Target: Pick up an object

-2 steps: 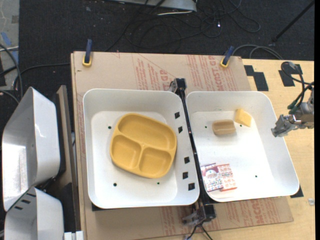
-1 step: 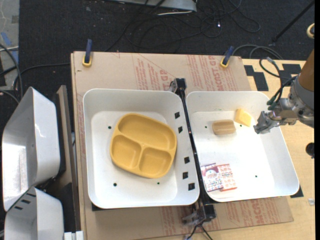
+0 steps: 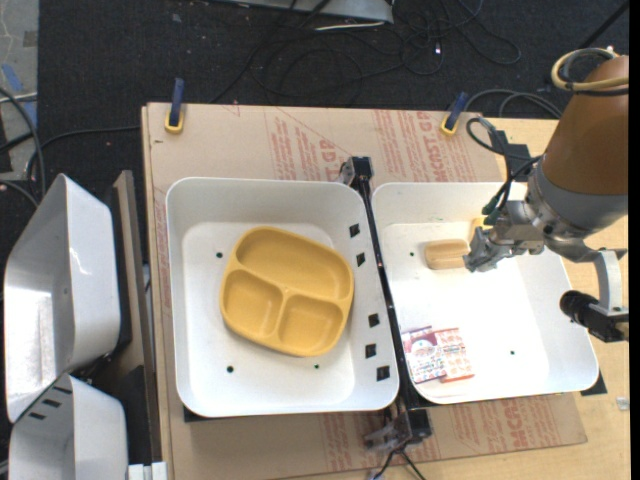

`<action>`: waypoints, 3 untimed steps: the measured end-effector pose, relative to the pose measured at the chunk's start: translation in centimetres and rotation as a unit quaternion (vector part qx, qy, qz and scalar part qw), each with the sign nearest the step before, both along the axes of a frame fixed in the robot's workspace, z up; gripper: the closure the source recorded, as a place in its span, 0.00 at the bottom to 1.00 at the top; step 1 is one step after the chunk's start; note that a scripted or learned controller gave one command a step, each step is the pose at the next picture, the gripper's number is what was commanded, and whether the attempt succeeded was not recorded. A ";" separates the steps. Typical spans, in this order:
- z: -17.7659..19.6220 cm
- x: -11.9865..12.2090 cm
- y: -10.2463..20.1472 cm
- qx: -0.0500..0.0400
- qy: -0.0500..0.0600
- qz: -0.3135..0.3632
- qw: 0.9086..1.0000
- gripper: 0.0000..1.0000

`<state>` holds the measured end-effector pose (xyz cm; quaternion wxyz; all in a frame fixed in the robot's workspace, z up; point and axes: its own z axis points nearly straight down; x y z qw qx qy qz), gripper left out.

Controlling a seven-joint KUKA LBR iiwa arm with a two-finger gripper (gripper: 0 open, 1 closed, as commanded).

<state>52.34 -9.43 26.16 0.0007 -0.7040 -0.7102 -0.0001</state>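
left bin [image 3: 190, 298]: I'm seeing a yellow divided plate [image 3: 287, 290] lying flat mid-bin. Rigid, slick plastic I'd guess, so only its rim offers a hold.
right bin [image 3: 560, 308]: small tan block [image 3: 446, 255] sitting near the far edge, light and probably soft; I'd be pinching across its short sides.
front-left corner: flat red-and-white packet [image 3: 437, 354], too thin to grab easily.
gripper [image 3: 481, 251]: hovering just beside the block; can't tell its state.
room: I'm getting plenty around the block.

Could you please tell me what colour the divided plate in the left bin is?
The divided plate is yellow, clearest in the camera view.
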 end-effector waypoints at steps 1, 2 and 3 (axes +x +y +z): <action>-0.4 -0.3 4.5 0.000 0.000 0.000 1.000 1.00; -1.9 -0.3 9.8 0.000 0.000 0.000 1.000 1.00; -3.1 0.5 14.7 -0.001 0.000 -0.001 1.000 1.00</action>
